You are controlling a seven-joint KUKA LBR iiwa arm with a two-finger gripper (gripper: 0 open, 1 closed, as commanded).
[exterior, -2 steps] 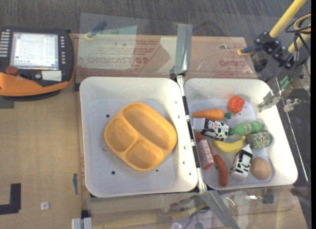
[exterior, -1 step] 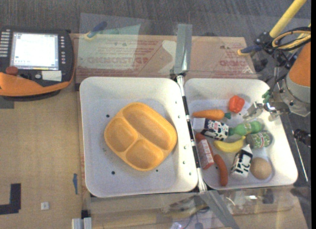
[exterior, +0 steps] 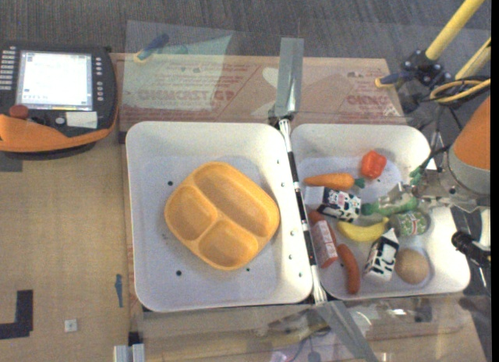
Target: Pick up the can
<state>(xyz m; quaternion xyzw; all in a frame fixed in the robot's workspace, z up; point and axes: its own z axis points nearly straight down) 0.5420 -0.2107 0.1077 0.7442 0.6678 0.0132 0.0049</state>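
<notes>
My hand (exterior: 405, 195) hangs over the can (exterior: 412, 222), grip state I cannot tell; I should descend straight, clear of the banana (exterior: 362, 232).

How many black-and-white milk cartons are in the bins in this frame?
2, both in the right bin. One carton lies near the middle, below the carrot. The other carton sits lower, between the sausage and the potato. Others could be hidden under the gripper.

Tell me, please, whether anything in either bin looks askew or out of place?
Nothing looks spilled or damaged. The orange tray sits askew in the left bin, and the can lies among jumbled toy food in the right bin.
</notes>
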